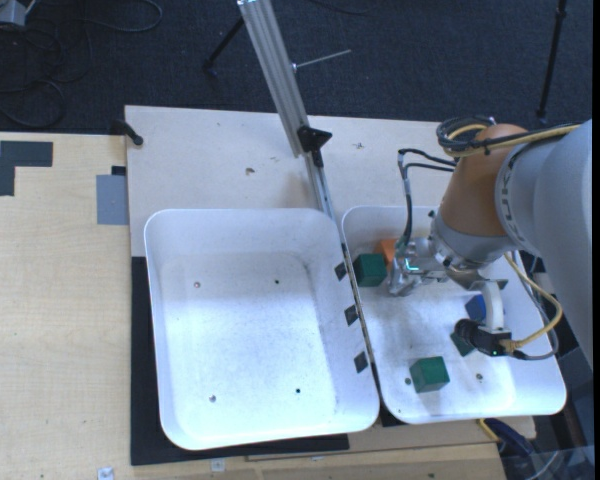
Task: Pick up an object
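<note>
Green block [370, 269] sits at right bin's [540, 396] left wall near far corner, orange piece [386, 248] just behind it. Gripper [404, 275] is just right of it, low; grip state unclear, nothing visibly held. Second green block [429, 372] lies near front edge, well apart.

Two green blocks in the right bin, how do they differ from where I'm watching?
The upper green block sits against the right bin's left wall, beside an orange object and right next to the gripper. The lower green block lies alone on open floor near the front edge, well away from the gripper. The upper one is partly crowded by neighbours; the lower one shows fully. Both are similar green cubes.
</note>
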Controlling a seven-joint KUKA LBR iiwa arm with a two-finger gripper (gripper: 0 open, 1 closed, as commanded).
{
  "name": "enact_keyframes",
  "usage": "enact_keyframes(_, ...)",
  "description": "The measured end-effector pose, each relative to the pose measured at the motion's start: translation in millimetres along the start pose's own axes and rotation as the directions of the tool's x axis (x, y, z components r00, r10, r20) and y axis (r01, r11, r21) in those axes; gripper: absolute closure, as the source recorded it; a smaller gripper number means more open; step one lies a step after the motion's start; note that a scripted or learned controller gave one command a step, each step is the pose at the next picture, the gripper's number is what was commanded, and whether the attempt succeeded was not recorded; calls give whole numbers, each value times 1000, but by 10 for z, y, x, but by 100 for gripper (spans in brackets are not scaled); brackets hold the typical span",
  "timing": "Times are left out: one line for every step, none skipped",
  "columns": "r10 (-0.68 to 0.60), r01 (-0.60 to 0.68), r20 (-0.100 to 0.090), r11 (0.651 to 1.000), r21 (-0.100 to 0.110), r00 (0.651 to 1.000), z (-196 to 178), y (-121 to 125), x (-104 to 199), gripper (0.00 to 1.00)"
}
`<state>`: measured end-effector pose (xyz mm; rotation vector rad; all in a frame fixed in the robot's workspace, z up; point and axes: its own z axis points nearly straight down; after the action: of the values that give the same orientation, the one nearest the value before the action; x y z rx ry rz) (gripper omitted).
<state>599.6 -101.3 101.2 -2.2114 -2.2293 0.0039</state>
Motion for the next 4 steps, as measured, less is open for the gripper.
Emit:
enact_keyframes(1, -1, -4, 998, 67, 1000, 117, 586, -124, 0)
enact_keyframes(12, -10, -35, 998, 64, 999, 150, 576, -1021, 0)
enact_keyframes(5, -3, -30, 997, 71, 1000, 68, 566, -1001, 100)
enact_keyframes(4, -4, -2, 1000, -9, 1000, -796, 479, -500, 100)
